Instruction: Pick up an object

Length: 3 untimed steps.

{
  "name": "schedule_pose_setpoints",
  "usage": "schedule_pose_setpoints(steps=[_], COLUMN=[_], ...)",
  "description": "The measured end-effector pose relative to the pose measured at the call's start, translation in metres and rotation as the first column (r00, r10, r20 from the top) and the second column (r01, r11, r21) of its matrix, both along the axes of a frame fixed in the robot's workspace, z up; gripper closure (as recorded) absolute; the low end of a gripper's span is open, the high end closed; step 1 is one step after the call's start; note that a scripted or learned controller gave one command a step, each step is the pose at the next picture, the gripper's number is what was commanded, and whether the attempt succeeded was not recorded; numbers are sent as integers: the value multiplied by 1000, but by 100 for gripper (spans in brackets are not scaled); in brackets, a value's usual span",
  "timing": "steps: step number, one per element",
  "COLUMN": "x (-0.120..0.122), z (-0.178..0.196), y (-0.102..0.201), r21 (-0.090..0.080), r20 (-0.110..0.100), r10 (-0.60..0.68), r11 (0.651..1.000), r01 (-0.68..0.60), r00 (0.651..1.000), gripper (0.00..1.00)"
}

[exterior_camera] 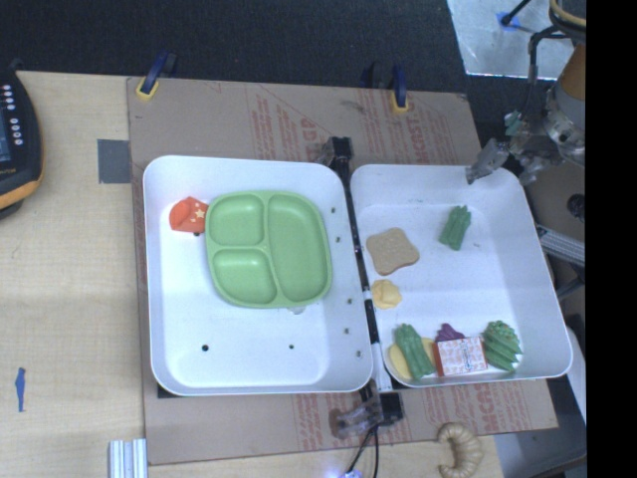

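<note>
My gripper (506, 159) hangs above the far right corner of the right bin (518, 267), its fingers spread and nothing between them. Below it and to the left in that bin lies a small green pickle-shaped toy (455, 227). Further left are a tan toast slice (392, 251) and a small yellow piece (386, 293). Along the bin's near edge sit a green vegetable (409, 352), a purple piece (450, 334), a red and white box (460, 357) and a leafy green toy (502, 344).
The left bin (179, 347) holds a green divided plate (269, 247) and a red toy with a star (187, 215) beside it. A black and orange pendant (15, 137) lies at the far left. A tan curled object (460, 449) rests in front of the bins.
</note>
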<state>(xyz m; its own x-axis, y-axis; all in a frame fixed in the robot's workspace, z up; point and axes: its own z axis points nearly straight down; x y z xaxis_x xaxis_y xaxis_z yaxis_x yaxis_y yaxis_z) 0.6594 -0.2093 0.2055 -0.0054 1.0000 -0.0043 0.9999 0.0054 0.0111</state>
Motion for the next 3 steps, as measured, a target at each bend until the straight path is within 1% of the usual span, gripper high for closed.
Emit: schedule_pose_setpoints(steps=[1, 2, 3], x=[-6, -3, -29], z=[-121, -102, -112], y=[-2, -3, 24], r21=[5, 2, 3], r20=[-23, -15, -14], r10=[0, 3, 1], r11=[1000, 1000, 1000], r01=[0, -3, -1], r00=[1000, 1000, 1000], gripper=[0, 100, 100])
